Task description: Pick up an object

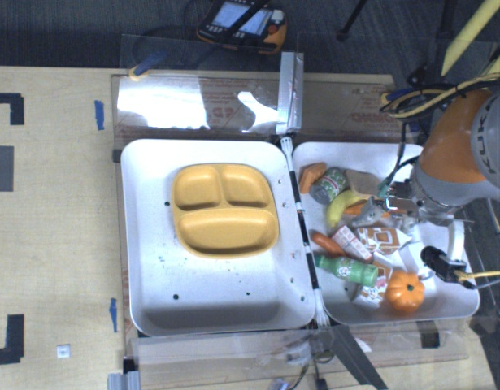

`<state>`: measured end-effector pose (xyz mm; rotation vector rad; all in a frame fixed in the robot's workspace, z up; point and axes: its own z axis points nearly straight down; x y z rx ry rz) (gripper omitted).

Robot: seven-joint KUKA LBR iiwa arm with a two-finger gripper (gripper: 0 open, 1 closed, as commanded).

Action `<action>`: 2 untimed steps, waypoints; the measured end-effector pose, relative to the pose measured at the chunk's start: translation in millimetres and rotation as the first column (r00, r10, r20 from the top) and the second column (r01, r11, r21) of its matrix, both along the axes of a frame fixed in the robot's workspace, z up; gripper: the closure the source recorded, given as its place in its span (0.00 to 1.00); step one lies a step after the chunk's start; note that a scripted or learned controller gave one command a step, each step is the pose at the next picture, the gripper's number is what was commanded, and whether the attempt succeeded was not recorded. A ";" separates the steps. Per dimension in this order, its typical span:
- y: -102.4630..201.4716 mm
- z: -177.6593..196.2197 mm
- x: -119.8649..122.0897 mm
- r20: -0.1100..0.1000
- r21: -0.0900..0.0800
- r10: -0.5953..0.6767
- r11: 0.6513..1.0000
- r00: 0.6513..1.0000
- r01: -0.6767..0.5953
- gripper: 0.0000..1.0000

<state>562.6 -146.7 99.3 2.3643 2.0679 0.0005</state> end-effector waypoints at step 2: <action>30.0 -14.0 90.7 -0.035 -0.011 0.233 0.972 0.972 -0.233 0.00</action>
